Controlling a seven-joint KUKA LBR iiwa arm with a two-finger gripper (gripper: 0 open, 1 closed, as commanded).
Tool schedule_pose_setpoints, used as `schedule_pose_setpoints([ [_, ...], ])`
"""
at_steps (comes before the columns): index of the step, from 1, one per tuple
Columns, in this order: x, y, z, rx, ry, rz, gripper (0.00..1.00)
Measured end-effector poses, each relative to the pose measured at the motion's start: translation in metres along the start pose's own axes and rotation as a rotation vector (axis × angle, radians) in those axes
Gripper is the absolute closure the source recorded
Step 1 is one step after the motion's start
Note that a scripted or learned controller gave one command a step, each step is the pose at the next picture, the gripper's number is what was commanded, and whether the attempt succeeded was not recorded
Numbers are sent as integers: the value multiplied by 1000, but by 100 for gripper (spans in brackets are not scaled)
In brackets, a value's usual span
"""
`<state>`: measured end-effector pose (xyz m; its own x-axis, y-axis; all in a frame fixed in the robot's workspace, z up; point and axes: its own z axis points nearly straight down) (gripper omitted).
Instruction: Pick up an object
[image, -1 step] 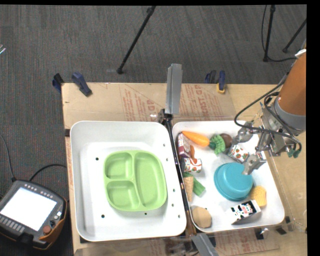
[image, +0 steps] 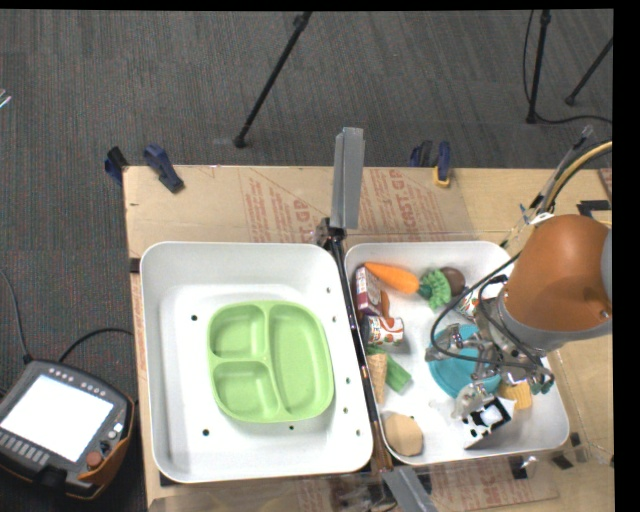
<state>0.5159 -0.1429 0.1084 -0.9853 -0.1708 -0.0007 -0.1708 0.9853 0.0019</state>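
Note:
The right bin (image: 555, 425) holds several small items. An orange carrot (image: 393, 278) with a green leafy top (image: 436, 289) lies at the back, beside a brown round piece (image: 453, 279). A can (image: 383, 331) lies along the left wall, with a tan cone (image: 379, 371) and a small green piece (image: 399, 376) just below it. A tan lump (image: 404, 434) rests at the front. My gripper (image: 486, 408) hangs low over the bin's right front, over the edge of a blue dish (image: 452, 372). A yellow piece (image: 520, 394) sits beside it.
The left bin (image: 170, 300) holds a green divided plate (image: 270, 361). A grey post (image: 348, 185) stands behind the seam between the bins. A tablet controller (image: 58, 420) lies on the floor at the left. Blue clamps (image: 160, 165) grip the bench's back edge.

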Motion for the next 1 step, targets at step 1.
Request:
schedule_pose_setpoints([
  [1,10,6,5,12,-45,-73,0],
])
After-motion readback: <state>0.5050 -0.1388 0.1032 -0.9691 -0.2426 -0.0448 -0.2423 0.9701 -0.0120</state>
